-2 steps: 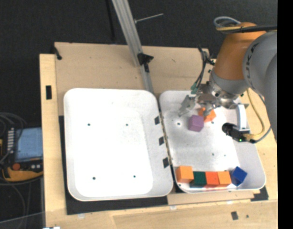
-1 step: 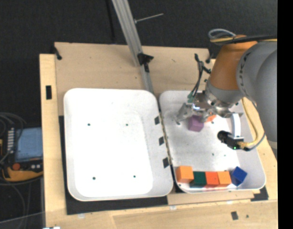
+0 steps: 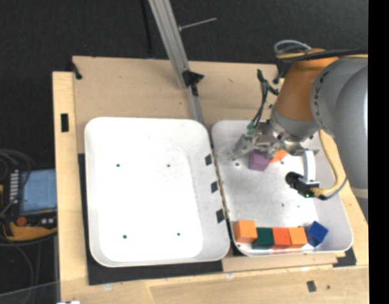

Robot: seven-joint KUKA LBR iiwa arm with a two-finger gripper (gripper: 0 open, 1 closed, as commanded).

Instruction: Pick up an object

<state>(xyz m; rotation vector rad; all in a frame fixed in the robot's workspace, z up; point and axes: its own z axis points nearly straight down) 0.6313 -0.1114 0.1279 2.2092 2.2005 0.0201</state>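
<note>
Right bin [image 3: 280,201]: purple block [image 3: 258,161] under gripper [image 3: 265,149], grip state cannot be told; five blocks [image 3: 280,234] along near wall.

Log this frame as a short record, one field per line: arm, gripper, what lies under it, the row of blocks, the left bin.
arm: grey with orange band, over the right bin
gripper: low at that bin's far end
under gripper: purple block and a small orange piece; hold unclear
near edge row: orange block, green block, two orange blocks, blue block
left bin: white, dark specks
</note>
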